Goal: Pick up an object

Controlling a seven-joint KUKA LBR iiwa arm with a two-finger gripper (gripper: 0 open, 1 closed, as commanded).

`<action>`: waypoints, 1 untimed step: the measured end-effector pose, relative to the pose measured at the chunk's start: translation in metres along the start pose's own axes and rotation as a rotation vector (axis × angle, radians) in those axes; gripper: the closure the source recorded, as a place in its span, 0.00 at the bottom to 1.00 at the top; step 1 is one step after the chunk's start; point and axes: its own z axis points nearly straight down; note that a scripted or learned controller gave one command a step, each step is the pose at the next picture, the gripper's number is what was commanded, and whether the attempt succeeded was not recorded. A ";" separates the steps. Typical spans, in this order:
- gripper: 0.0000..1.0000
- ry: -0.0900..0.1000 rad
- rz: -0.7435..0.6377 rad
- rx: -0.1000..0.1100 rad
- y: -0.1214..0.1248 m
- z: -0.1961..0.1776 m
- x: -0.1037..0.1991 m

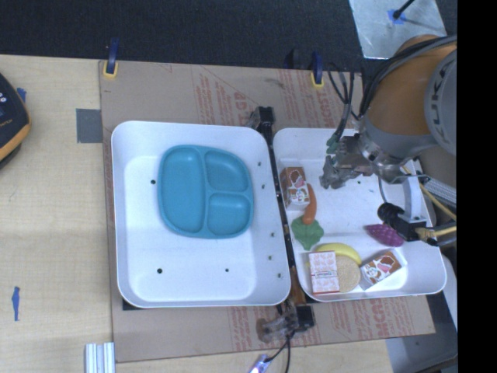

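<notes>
My gripper (336, 175) hangs over the upper middle of the right bin (353, 210), with nothing seen between its fingers. Left of it, by the bin's left wall, lies a small brown snack packet (294, 186) and below that an orange carrot (310, 204) with a green leafy top (307, 232). Along the bin's front are a yellow banana (339, 250), a pink-and-white box (323, 273), a round tan cracker (349, 273) and a brown-and-white packet (382, 267). A purple bunch of grapes (384, 234) lies at the right.
The left bin (140, 278) holds a blue divided plate (206, 190). Both bins sit on a cardboard sheet (194, 92) held by clamps. A yellow-and-black device (9, 123) lies at the far left of the bench.
</notes>
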 end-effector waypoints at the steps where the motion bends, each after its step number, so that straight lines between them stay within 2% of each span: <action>1: 1.00 0.001 0.002 -0.002 0.042 0.005 -0.043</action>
